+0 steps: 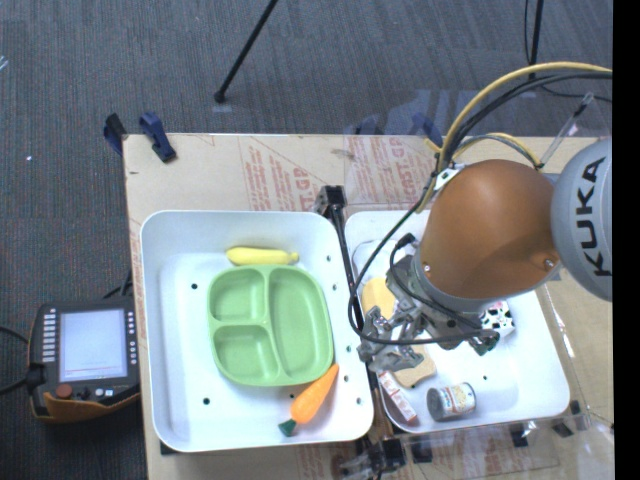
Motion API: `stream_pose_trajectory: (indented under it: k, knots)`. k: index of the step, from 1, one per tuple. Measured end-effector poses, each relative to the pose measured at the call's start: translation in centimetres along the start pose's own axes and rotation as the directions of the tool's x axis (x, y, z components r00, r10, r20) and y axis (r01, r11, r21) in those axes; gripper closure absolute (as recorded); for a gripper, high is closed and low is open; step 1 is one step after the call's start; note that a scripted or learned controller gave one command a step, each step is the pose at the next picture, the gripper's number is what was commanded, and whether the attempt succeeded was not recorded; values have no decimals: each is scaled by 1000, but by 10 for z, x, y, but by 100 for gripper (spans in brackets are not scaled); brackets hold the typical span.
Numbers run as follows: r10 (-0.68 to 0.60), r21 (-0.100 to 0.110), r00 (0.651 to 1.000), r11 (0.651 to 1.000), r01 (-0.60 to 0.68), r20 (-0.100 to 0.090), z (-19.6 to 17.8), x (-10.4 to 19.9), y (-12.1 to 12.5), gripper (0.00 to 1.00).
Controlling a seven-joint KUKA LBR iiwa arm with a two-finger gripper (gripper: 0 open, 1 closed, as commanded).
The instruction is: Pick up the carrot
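Orange against the white plastic, the carrot (315,395) is lying in the left bin (165,318), at its near right corner, with its dark green stub pointing toward the near edge. Its upper tip is touching or just overlapping the near right corner of the green divided plate (268,323). A yellow banana-like piece (262,256) is resting just beyond the plate's far edge.

The arm is reaching in from the right and hanging over the right bin (545,388), its orange wrist band covering much of that bin. The gripper (395,333) is sitting below the band, over the left part of the right bin, beside the divider between the two bins. I cannot tell how it is set, because cables and the wrist are crowding it. Nothing orange is showing in it. A tan flat piece (412,371), a small jar (452,401) and a black-and-white spotted item (497,319) are lying near it.

By my reading, the pick is not yet made: the carrot is resting untouched, and the gripper is working in the wrong bin. Crossing the divider, descending over the carrot and closing on it are all remaining.
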State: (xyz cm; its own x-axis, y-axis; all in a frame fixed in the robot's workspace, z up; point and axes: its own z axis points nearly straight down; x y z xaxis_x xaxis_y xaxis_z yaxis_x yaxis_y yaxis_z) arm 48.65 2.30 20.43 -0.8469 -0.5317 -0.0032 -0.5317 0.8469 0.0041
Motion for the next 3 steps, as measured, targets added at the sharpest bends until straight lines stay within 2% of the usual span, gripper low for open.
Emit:
stream_pose_trajectory:
  k: [3]
  knots:
    - [9, -3, 1000, 1000, -9, 7, -27, -6, 2, 100]
